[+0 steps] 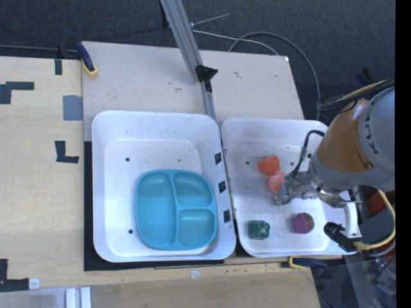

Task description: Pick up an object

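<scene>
The claw [283, 196] sits low in the right white plastic bin [247, 236], just at five o'clock of a small pink rounded object [275, 183]; whether it is apart or together cannot be told. An orange lump [269, 165] lies at twelve o'clock of the pink one. A good pick likely needs the claw centred over the pink object before closing.

My view from above is evenly and fairly brightly lit, with soft, diffuse light and no hard-edged shadows. The two white bins [160, 124] come out nearly washed out, their walls pale and low in contrast. A faint shadow lies under the blue tray [174, 209] along its lower edge. The dark floor [289, 11] at the top stays dim and grainy. The whole picture is slightly soft; my arm [359, 143] looks blurred at its edges, and small objects lack fine detail.
</scene>
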Motion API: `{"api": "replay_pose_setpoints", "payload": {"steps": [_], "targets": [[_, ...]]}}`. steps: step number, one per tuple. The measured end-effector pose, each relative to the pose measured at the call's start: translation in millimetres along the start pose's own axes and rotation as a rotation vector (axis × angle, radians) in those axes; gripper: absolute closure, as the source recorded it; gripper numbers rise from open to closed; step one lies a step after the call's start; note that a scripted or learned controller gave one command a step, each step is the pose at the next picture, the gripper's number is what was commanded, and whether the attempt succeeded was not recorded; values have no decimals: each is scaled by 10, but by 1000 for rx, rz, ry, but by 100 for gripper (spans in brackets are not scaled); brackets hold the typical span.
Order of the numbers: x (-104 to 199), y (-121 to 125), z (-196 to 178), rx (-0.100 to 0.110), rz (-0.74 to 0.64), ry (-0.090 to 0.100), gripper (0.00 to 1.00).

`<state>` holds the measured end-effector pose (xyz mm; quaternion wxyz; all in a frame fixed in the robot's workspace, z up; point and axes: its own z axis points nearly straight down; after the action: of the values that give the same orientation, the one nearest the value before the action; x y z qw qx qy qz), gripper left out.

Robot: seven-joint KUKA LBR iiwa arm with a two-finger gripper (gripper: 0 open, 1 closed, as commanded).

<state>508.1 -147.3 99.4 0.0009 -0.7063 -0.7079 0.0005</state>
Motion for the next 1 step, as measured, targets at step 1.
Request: {"api": "replay_pose_setpoints", "payload": {"steps": [1], "targets": [[-58, 76, -477, -5, 1, -2, 100]]}}
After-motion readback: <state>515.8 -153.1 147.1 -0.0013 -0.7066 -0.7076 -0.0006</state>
